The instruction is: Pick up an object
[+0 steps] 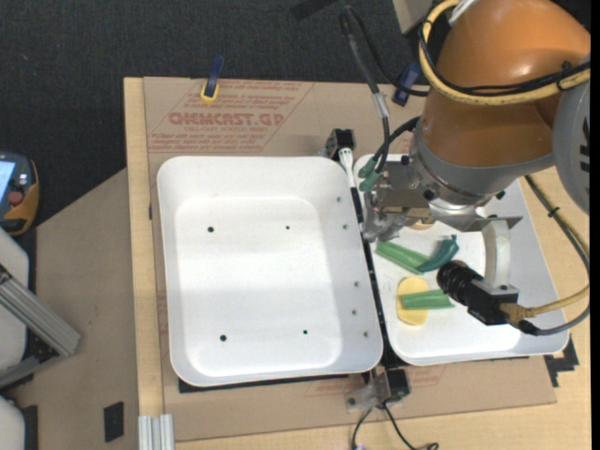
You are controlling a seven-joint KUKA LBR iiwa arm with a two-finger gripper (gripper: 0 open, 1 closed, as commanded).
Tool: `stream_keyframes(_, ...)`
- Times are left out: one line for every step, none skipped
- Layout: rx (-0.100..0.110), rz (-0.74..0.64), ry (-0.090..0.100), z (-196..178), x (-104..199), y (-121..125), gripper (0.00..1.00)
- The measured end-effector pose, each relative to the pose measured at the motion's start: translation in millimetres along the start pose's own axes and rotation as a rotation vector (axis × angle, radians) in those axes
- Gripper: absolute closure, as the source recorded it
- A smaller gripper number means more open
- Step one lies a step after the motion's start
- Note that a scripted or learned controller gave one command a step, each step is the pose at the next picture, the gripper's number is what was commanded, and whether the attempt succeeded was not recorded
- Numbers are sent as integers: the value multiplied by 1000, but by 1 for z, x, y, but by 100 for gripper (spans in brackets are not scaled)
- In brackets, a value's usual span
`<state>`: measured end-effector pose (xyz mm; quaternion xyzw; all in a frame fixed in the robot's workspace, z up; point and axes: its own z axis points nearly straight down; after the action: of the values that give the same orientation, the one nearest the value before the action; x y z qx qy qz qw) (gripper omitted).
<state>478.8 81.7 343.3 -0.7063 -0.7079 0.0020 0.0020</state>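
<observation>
Currently the gripper [382, 219] (open or closed, I cannot tell) hangs over the right bin [469, 349], near green sticks [401, 254] and a yellow disc [412, 315]

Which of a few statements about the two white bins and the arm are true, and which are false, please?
1. The pale yellow round piece lies in the right white bin. True.
2. The gripper hangs outside both bins. False: it is over the right white bin, close to its left rim.
3. A short green stick-shaped piece lies across the pale yellow round piece. True.
4. The band above the arm's wrist is blue. False: the band is orange.
</observation>
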Motion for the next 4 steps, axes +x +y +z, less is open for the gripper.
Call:
stream_keyframes(-1,7,-1,22,-40,0,100)
stream_keyframes(-19,-2,3,-80,-9,1,100)
stream_keyframes(-16,-5,4,-153,39,0,100)
stream_keyframes(7,-1,-3,-39,69,-1,100)
